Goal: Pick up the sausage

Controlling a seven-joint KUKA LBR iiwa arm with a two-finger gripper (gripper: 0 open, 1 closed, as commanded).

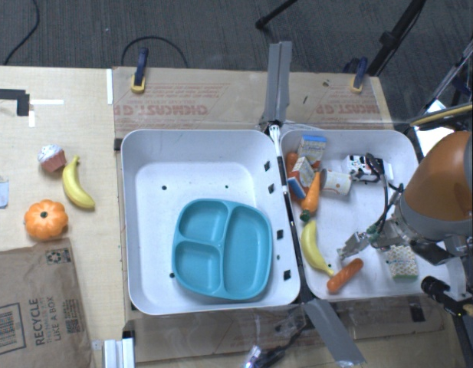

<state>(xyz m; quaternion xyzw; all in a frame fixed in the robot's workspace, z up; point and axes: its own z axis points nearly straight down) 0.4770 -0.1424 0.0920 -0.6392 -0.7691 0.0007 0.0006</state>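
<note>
Sausage [344, 275] lies at a slant near the front edge of the right bin [411, 153], just right of a banana [313, 248] by the bin's left wall. Gripper [357, 243] hangs just above the sausage, w/ nothing between its fingers; can't tell if open or closed. Carrot [312, 192] sits toward the back-left corner. Left bin [144, 205] holds a blue divided plate [221, 248].

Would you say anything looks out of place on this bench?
Yes: a banana, a small pumpkin and a cupcake lie loose on the bench left of the left bin, outside both bins.
</note>
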